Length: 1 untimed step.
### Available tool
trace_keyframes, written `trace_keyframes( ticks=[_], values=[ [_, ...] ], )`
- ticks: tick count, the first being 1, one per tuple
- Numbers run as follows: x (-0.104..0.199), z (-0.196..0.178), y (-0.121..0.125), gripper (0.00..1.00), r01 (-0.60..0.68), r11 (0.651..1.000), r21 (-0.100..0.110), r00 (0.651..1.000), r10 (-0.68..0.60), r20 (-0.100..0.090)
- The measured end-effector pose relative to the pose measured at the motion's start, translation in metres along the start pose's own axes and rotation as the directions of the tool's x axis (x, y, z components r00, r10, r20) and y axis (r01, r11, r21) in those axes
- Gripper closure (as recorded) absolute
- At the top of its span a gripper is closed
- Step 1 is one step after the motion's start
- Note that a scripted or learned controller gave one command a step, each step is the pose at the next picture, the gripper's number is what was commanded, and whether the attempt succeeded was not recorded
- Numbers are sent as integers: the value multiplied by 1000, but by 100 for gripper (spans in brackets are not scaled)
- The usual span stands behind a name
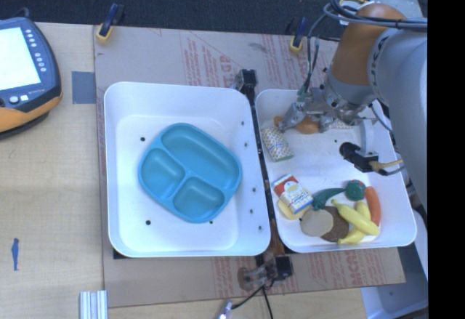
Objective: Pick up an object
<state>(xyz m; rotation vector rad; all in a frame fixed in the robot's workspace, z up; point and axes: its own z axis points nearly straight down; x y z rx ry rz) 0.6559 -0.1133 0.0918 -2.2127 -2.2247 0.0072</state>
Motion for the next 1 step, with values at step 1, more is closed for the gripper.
trace_keyframes(
  ticks=[1],
  values=[
    [14,0,0,0,0,1000,4,1000,0,-1]
  ],
)
